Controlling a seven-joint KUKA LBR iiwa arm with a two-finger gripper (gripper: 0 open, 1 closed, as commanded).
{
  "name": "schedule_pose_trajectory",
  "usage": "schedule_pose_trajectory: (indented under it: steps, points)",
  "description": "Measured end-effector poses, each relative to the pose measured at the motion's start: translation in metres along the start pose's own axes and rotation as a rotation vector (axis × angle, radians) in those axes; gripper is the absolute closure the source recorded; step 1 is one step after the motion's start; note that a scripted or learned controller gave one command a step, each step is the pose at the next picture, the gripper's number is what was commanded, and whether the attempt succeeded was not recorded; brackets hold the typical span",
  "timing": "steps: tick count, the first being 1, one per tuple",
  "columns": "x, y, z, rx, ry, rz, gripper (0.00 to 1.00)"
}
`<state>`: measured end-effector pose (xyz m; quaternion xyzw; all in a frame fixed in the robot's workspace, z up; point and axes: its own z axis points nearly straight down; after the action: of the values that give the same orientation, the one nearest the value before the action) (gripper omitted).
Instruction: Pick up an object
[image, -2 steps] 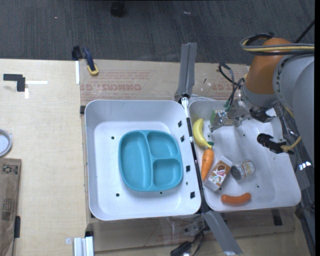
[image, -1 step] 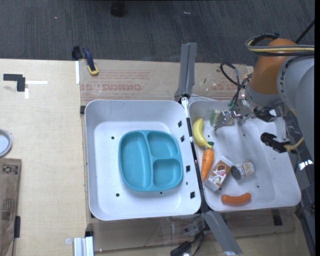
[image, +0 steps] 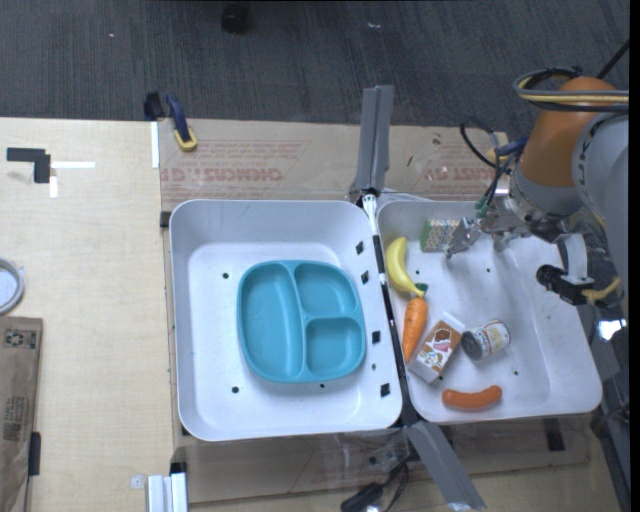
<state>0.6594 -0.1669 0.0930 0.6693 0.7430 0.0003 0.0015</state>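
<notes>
- The right bin (image: 560, 330) is the white one with the toys in it. Everything here is told from that bin.
- The arm (image: 560, 140) is grey with an orange band. It reaches over the far right corner of the right bin.
- The gripper (image: 462, 238) hangs over the far part of the right bin, near its back wall.
- I cannot tell if the gripper is released or clenched. It is too small and dark to see.
- A small green packet (image: 436, 234) lies by the back wall of the right bin, just beside the gripper.
- A yellow banana (image: 401, 267) lies along the left wall of the right bin.
- An orange carrot (image: 414, 328) lies just below the banana, by the same left wall.
- A little box (image: 436, 351) with a picture on it lies next to the carrot, more to the middle.
- A small can (image: 487, 339) lies on its side, right beside the box.
- An orange sausage (image: 471, 398) lies near the front wall of the right bin.
- The left bin (image: 200, 300) touches the right bin's left side. A blue plate (image: 300, 320) with three parts sits in it.
</notes>
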Motion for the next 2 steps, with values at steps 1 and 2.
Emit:
schedule_pose_trajectory:
  steps: [1, 2]
  points:
    - [-0.014, -0.068, -0.005, 0.004, 0.002, 0.194, 0.0]
    - [-0.026, -0.107, 0.001, 0.004, 0.01, 0.265, 0.0]
